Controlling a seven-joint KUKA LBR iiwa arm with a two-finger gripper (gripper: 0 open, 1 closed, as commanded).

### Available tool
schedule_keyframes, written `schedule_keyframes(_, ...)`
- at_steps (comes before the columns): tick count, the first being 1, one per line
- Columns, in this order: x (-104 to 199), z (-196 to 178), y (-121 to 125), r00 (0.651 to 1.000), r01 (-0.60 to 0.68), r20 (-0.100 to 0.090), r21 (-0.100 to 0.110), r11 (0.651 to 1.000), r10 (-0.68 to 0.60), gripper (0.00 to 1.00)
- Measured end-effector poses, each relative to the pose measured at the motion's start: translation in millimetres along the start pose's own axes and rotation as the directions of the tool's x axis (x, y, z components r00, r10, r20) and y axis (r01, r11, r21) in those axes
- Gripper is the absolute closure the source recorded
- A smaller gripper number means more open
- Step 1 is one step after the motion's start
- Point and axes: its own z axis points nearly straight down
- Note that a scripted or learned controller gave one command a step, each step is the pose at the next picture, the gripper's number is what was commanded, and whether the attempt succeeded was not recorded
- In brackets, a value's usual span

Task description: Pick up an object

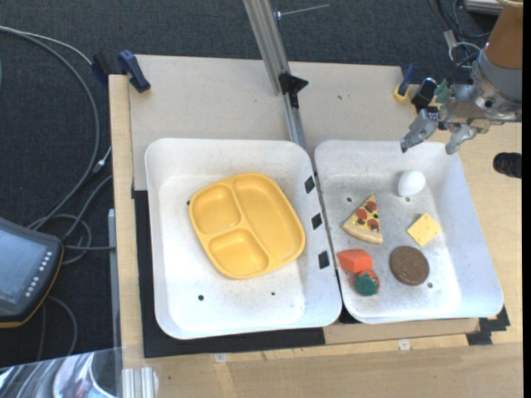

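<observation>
**Gripper above the far edge of the right bin, fingers spread and holding nothing**

The gripper (436, 141) hangs at the far right corner of the right bin (473, 222), its two fingers (414, 138) set wide apart with nothing between them. The landmark for all positions is the white egg (411, 182), which lies in the right bin just below the gripper, apart from the fingers. Toward the near left of the egg lies a pizza slice (365, 220). Toward the near right of the egg lies a yellow cheese block (424, 229). Nearer still from the egg, past the cheese block, rests a round brown cookie (409, 265). Left of the cookie sit an orange-red block (355, 260) and, touching its near side, a small red and green piece (367, 283). Well to the left of the egg, in the left bin (166, 305), a yellow divided plate (245, 224) lies flat with three compartments. Both bins rest on the bench (207, 98).
</observation>
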Motion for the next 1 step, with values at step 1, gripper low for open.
schedule_keyframes(1, 0.1, 0.0, 0.0, 1.0, 0.0, 0.0, 0.0, 1.0, 0.0, 0.0)
